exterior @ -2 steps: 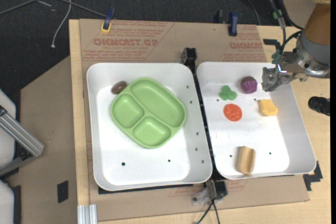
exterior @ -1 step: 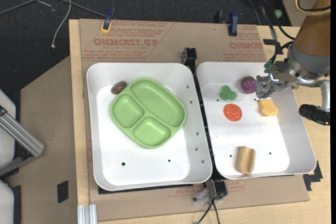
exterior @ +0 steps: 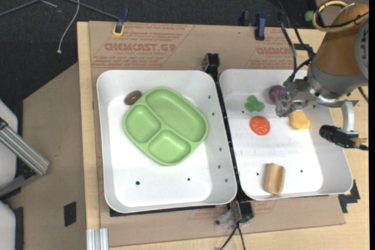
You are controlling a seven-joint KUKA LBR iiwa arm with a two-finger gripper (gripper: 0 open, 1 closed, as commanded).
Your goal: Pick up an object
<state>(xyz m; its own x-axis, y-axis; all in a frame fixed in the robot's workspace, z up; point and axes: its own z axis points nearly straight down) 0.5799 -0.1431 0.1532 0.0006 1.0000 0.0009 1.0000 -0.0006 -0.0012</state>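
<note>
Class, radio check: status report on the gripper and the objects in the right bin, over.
Gripper low in right bin, between purple object and yellow object. Grip state unclear. Red object, green object, tan object lie apart.

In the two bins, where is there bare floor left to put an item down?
Left white bin: a wide strip below the green divided plastic tray. Right white bin: bare between the tan bread-like roll and red round tomato. Crowded near the end effector.
</note>
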